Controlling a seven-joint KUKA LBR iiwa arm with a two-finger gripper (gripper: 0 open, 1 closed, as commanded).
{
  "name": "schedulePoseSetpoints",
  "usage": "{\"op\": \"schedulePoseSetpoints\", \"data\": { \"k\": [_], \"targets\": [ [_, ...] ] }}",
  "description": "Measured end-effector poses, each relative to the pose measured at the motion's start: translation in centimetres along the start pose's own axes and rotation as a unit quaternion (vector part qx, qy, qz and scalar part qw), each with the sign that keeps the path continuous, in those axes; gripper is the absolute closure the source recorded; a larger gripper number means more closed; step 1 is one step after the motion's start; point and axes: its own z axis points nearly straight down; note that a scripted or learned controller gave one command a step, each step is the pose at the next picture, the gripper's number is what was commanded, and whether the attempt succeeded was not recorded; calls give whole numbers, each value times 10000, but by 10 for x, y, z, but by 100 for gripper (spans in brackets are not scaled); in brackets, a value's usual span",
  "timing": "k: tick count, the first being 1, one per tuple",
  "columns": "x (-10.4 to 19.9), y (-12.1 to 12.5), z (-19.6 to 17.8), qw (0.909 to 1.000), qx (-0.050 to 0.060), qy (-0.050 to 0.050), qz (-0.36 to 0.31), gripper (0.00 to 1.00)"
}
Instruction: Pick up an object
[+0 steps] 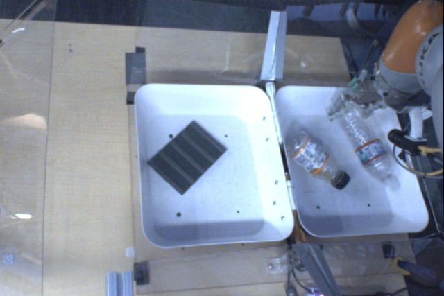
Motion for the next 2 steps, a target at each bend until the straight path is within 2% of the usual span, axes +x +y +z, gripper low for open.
{"op": "schedulePoseSetpoints", "data": {
  "k": [1,2],
  "targets": [
    [-1,-50,9,9999,-37,-8,-110,0],
    [1,-88,8,9982,-43,-10,-603,0]
  ]
}}
